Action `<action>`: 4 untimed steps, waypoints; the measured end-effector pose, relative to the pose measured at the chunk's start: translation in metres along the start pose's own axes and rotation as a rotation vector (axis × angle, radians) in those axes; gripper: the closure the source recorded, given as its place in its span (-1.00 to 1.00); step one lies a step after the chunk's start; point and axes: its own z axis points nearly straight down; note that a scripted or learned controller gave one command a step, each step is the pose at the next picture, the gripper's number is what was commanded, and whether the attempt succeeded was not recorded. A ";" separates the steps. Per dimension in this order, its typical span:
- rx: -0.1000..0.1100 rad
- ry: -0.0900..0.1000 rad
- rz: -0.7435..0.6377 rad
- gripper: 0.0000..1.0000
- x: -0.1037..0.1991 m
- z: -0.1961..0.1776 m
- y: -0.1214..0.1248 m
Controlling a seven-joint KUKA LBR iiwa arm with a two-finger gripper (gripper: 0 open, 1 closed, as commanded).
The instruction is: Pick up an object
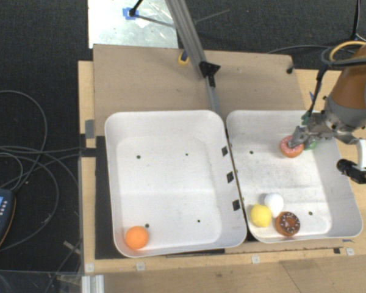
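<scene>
So the gripper (300, 138) is down in the right bin (348, 209), up near its back right area, sitting right on top of a pink donut (290, 148). There's also a bit of green (311, 143) just beside the donut under the gripper, too small to say what it is. Honestly can't tell whether the fingers are open or closed around anything; the wrist hides that part.

On handling: the pink donut looks like a small toy, so my guess is light, probably foam or soft plastic, with some give. Not fragile. The rounded glazed-looking top could be slippery, so I'd pinch across the ring from outside edge to outside edge, or put one finger in the hole and one on the outer rim. It lies flat, so it needs a low grab.

Other options in the same bin, near the front: a yellow ball (260, 215), a white ball (273, 201) and a chocolate donut (287, 223), all bunched together and touching, which makes them awkward. The orange ball (136, 237) sits alone in the left bin (165, 121), front corner.
</scene>
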 end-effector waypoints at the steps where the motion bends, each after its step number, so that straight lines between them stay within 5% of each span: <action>1: -0.003 -0.001 -0.004 1.00 0.003 -0.054 0.007; 2: -0.002 -0.001 -0.004 1.00 0.003 -0.097 0.009; 4: 0.003 0.003 -0.008 1.00 0.109 -0.085 0.022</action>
